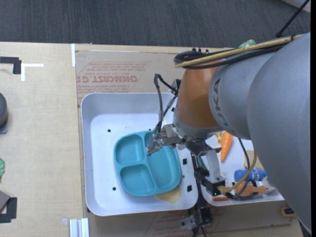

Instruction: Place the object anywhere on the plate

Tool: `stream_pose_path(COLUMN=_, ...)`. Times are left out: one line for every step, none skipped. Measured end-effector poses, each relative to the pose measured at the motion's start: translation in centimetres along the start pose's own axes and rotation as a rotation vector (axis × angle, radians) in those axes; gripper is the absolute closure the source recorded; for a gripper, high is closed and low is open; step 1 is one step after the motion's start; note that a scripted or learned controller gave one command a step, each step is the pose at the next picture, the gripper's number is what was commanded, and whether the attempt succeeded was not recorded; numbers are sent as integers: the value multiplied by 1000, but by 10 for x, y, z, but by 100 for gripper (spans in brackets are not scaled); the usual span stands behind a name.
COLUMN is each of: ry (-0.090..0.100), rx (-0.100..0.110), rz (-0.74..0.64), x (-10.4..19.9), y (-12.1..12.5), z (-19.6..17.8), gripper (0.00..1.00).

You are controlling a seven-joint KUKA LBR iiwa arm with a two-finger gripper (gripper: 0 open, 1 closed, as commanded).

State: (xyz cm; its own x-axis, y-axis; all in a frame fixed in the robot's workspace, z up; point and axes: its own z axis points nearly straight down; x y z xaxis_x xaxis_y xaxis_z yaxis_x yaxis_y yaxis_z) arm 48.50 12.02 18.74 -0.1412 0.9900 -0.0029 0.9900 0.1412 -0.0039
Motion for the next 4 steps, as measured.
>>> stream_pose_path(ry=0, rx=0, rz=0, x=0, y=0, z=0, gripper=0)
stream_pose_path(ry=0, rx=0, rz=0, x=0, y=0, z=0, gripper=0)
stream_pose_path(ry=0, rx=0, rz=0, x=0, y=0, z=0, gripper=0)
stream_pose_path(ry=0, rx=0, rz=0, x=0, y=0, z=0, gripper=0)
